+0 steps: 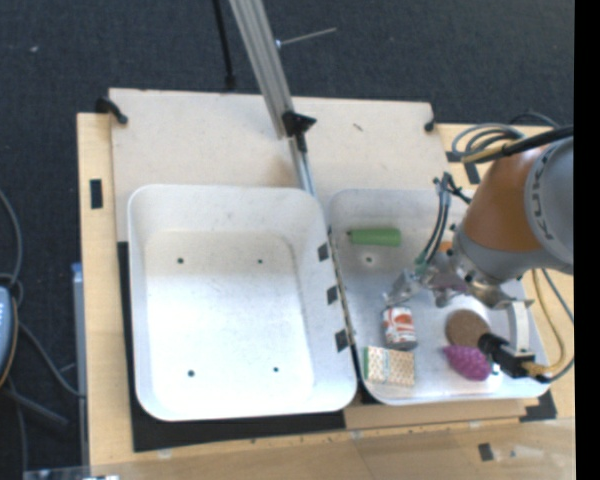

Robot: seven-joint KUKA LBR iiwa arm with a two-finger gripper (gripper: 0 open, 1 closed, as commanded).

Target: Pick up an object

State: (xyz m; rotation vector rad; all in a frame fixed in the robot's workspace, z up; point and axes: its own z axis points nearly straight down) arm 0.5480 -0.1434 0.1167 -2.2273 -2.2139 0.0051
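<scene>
The arm (515, 213) comes in from the right and bends down over the right-hand bin (355, 208), its orange band sitting just above the wrist. The pincer (408, 286) hangs low near the middle of that bin, and directly below it in the camera view, just beside it or perhaps touching, stands a small can (400, 326) with a red and white label. That looks like the nearest thing to take (though the program may have another in mind). The can seems upright or only a little tilted, so a straight drop would meet its top. I cannot tell from here how the pincer's grasping parts stand, and nothing is plainly caught in it.

Other candidates lie around: a green stick (374, 236) lying crosswise above the pincer toward the far wall, a patterned box (391, 365) at the near wall just below the can, a purple lump (467, 361) and a brown disc (466, 325) off to the right under the wrist. The left-hand bin (150, 218) sits on the desk (200, 128) well apart from all this.
</scene>
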